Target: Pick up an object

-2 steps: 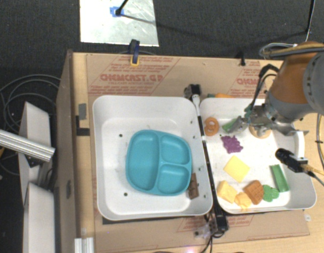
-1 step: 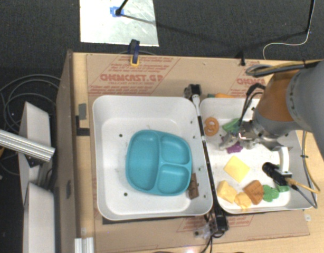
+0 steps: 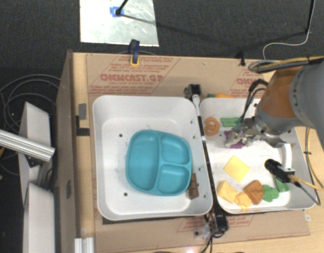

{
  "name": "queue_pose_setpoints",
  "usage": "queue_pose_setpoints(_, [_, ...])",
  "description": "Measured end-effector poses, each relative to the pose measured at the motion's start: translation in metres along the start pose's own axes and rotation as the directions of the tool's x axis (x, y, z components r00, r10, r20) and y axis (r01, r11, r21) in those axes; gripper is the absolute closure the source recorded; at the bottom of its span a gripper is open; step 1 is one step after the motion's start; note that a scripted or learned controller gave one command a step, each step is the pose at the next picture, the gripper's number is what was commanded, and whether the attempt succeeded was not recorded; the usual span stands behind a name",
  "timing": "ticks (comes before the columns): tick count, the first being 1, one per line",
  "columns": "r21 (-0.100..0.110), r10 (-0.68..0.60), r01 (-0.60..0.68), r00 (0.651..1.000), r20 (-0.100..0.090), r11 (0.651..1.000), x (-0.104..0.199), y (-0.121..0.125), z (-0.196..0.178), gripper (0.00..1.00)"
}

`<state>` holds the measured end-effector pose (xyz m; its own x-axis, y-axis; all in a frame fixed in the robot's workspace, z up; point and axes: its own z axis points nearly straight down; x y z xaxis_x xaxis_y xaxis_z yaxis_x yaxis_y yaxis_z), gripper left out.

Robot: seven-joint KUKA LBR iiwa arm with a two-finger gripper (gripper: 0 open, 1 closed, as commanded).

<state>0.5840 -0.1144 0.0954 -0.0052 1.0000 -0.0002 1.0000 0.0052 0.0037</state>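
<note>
The hand [image 3: 237, 137] sits low in the upper part of the right bin [image 3: 257, 210], at a small purple object [image 3: 229, 136]; whether the hand is apart, together or clamped on anything I cannot tell, since its tip blurs into the purple shape. A green piece [image 3: 230, 122] lies just above the hand and an orange ring [image 3: 211, 125] near the bin's left wall; a yellow block [image 3: 236, 168] lies below, apart from the hand. The left bin [image 3: 112, 141] carries a blue divided plate [image 3: 158, 162].

By my reading the step in hand is the grasp itself, with the purple object as the likely target; nothing looks lifted yet. The next move calls for a firm closure on that small piece, then a straight rise clear of the green piece; the object is small and could slip out.
</note>
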Motion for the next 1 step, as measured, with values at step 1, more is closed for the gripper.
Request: queue_pose_setpoints(1, [-0.005, -0.007, 0.007, 1.000, -0.003, 1.000, 0.0823, -0.0013, -0.0947, 1.00])
